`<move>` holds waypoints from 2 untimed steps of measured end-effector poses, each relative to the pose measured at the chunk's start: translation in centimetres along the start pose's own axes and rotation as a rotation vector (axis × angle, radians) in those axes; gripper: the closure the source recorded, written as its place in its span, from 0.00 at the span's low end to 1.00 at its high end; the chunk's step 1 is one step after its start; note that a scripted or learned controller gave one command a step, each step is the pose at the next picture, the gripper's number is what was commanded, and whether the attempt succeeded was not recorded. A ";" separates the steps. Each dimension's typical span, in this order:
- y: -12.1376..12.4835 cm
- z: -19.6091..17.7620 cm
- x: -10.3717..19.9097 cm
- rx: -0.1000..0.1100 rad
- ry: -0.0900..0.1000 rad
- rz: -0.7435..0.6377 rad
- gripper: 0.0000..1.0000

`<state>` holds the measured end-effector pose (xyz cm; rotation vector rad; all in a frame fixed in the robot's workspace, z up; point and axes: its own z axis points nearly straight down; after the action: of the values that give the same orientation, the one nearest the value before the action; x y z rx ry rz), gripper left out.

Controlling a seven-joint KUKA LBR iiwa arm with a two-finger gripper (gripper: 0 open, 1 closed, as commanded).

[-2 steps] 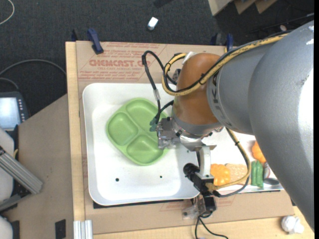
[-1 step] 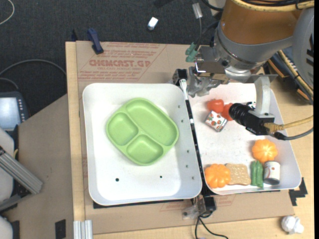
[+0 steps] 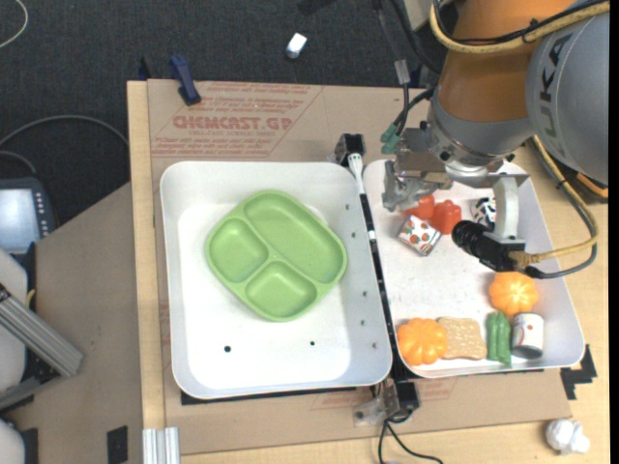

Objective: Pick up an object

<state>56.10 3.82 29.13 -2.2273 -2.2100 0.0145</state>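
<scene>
Dark carpet (image 3: 87, 56) behind a cardboard-topped bench (image 3: 145, 220) bearing two white bins. Over the right bin (image 3: 571, 332), the pincer (image 3: 398, 193), low at the far wall; opening impossible to tell. Just beside it: red-and-white carton (image 3: 419, 234) and a red toy (image 3: 443, 213). Near the front wall: small pumpkin (image 3: 423, 340), cracker (image 3: 462, 338), green pod (image 3: 498, 336), orange (image 3: 513, 293). In the left bin (image 3: 184, 356), a green divided plate (image 3: 276, 254). Printed on the cardboard: "CHEMCAST GP".

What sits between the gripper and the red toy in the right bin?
Nothing visible. The gripper hangs over the right bin's upper end, with the red toy just beside it. The red-and-white box lies close below, touching or nearly touching the toy.
</scene>
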 end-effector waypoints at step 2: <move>-4.7 1.9 3.4 -0.011 0.006 -0.013 1.00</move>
<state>51.45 7.22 27.27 -2.2148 -2.2270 -0.0039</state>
